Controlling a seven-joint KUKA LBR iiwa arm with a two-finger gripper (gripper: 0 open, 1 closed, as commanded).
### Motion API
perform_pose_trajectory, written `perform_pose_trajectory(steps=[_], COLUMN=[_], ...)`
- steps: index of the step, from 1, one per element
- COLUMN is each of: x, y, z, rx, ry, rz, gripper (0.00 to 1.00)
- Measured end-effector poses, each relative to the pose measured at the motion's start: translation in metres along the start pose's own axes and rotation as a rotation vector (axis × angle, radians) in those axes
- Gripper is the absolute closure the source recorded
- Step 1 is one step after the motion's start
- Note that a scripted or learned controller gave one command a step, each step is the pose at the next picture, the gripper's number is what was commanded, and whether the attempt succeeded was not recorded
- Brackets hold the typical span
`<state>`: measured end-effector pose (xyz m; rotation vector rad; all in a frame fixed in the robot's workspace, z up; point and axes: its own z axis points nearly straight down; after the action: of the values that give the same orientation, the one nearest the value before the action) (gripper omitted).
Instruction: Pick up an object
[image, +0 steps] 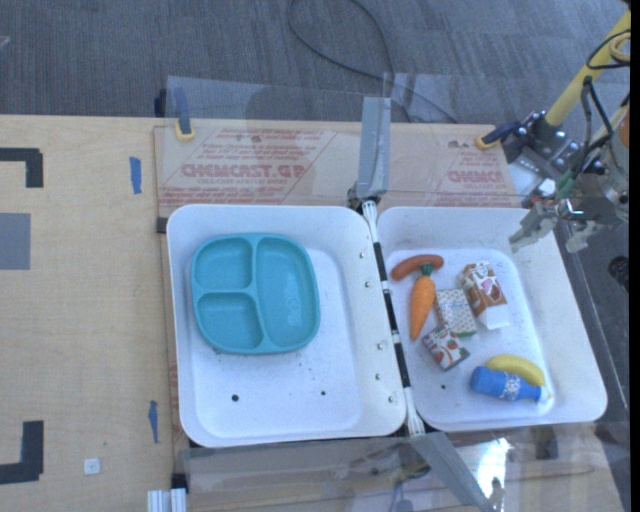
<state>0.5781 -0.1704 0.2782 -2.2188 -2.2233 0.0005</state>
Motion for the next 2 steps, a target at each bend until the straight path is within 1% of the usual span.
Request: perform_pose_trajectory(steps=[1,2], x=[0.000,-0.011], y=[0.022,0.035], z=[0.147,0.191], rx=[0.000,-0.006], ry=[0.000,-0.002], rz=[-0.060,-0.103], gripper=[0.00,0.00])
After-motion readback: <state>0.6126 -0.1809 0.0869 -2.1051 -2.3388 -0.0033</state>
